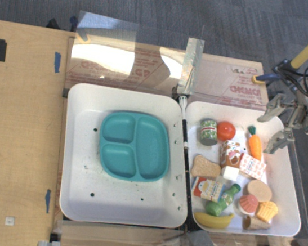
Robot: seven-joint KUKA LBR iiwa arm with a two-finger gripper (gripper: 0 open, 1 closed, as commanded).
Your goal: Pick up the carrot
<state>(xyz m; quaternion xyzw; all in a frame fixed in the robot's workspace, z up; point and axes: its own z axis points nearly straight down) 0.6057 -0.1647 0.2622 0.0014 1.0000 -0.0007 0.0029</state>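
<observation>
- Camera view, the carrot (255,146): it lies in the right bin (293,193), in the upper right part of the pile of toy food, orange with a small green top (251,130) pointing toward the far rim. Its long axis runs from that top down and slightly right, toward the near side.
- Camera view, its neighbours: a tomato (226,130) sits to its left, with a small carton (231,154) below that; a red-and-white packet (253,167) touches or nearly touches the carrot's lower tip. The right flank of the carrot faces bare bin floor.
- Camera view, the gripper (278,126): it hangs above the far right corner of the right bin, just to the right of the carrot and a little toward the far rim. Two fingers (271,110) stand visibly spread with a gap between them, and nothing sits in that gap.
- Camera view, the deciding relation: the carrot lies left of and slightly nearer than the gripper, so I judge a short move leftward and down would bring it over the body. The fingers would best close across the narrow width, not along the length.
- Camera view, the left bin (75,154): it holds a teal divided plate (135,146), well apart from the carrot.
</observation>
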